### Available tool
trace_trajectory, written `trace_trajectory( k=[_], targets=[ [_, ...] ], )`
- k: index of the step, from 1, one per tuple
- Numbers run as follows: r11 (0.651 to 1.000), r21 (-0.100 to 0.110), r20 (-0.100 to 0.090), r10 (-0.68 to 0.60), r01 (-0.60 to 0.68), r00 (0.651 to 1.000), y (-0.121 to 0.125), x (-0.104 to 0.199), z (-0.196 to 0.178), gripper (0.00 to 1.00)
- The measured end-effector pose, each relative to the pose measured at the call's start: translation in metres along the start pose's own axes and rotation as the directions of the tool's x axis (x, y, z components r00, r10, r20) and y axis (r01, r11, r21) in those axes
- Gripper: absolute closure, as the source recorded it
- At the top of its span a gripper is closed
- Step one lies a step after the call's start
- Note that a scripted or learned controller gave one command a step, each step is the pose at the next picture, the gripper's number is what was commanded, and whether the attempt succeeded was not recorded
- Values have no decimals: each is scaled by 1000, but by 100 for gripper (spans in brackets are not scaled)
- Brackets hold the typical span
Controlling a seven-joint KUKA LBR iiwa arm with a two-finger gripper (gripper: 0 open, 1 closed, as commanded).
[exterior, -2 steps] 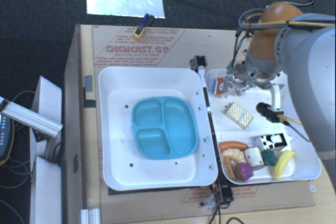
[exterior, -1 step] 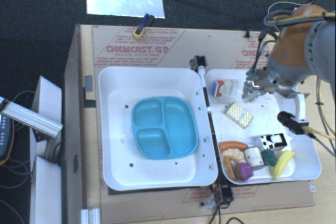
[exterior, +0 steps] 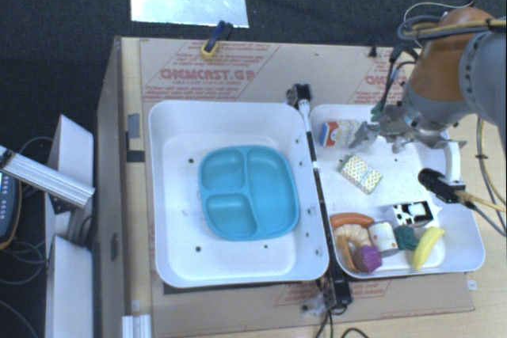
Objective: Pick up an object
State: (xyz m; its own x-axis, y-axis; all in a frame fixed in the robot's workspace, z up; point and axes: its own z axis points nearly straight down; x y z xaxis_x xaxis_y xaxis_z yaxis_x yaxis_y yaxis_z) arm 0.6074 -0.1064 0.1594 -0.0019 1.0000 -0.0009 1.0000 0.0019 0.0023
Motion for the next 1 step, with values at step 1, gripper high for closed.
trace_trajectory(
  k=[1],
  targets=[
    [1000, 3, -1, -1, 1, 1000, -4, 11, 55, 0]
  ],
)
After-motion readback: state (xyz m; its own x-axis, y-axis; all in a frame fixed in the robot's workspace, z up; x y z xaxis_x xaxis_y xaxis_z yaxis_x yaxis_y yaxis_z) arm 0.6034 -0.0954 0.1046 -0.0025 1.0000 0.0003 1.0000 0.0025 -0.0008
